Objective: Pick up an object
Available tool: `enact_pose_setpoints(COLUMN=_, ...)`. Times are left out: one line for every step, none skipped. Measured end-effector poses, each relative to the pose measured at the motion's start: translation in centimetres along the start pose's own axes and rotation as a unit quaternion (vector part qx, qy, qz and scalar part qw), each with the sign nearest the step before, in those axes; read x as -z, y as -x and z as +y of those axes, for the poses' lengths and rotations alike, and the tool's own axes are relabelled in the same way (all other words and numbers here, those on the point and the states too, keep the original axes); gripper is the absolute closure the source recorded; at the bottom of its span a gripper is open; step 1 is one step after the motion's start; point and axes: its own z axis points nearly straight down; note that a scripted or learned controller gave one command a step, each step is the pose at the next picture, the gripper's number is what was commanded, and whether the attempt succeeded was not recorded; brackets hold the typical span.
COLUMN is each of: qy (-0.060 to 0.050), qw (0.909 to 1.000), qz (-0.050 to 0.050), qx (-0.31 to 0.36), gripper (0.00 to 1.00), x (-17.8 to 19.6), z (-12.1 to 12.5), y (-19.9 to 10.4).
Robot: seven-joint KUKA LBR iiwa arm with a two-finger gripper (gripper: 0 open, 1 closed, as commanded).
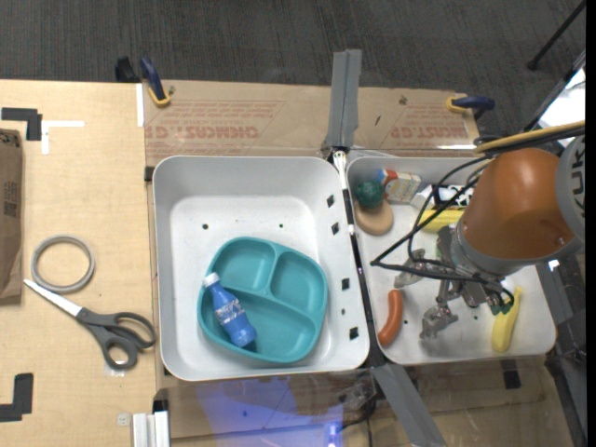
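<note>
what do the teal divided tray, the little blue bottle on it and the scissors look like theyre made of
Teal divided tray: likely moulded plastic, smooth, one even colour, rounded ridges between compartments.
Blue bottle: seemingly clear plastic, see-through blue body with a pale cap.
Scissors: apparently metal blades, pale and shiny, with dark grey handle loops that look plastic.

Dark grey carpet floor lies beyond my pale wooden surface; brown cardboard, perhaps taped, backs it.
</note>
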Motion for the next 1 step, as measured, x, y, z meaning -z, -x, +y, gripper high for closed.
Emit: enact_pose_setpoints(qy=-0.001, qw=0.9956, qz=-0.002, qx=0.093, gripper=0.0, x=4.09, z=-6.66, y=-0.51)
